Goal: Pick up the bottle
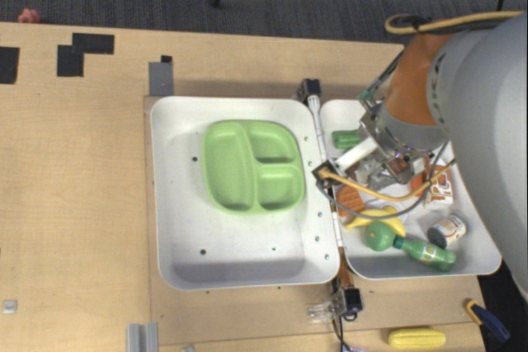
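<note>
While the gripper (381, 169) hangs low over the right bin (487, 260), grip state hidden, the green bottle (425, 251) lies unheld near the front wall, so reaching forward probably comes next

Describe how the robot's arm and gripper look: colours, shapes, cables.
The arm is bulky, rounded and light grey, with an orange band above the wrist. Below it, the gripper is a cluster of dark and silver metal parts. A yellow cable runs over the arm's top.
</note>
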Controlling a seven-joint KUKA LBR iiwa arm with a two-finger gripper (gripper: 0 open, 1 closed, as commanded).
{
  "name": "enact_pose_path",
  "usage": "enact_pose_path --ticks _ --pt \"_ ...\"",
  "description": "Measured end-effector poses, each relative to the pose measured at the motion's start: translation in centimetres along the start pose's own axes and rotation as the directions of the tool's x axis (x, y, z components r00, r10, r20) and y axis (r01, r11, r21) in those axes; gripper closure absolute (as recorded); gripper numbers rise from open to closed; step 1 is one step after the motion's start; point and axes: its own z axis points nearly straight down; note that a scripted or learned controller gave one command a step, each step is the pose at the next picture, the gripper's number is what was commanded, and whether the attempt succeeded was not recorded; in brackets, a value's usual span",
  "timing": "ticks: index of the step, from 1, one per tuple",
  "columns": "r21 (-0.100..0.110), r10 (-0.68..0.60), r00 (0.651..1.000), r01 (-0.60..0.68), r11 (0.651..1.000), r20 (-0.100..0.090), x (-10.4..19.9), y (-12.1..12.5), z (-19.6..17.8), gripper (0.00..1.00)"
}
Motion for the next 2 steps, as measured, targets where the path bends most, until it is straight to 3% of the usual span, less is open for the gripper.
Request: enact_pose_path --ticks 1,2 --pt "0.000 0.134 0.991 -0.134 0.991 0.000 -3.5 -6.3 -5.5 1.00" --pt "-0.003 -0.258 0.966 0.258 0.966 -0.001 -4.5 -4.8 -7.8 1.00"
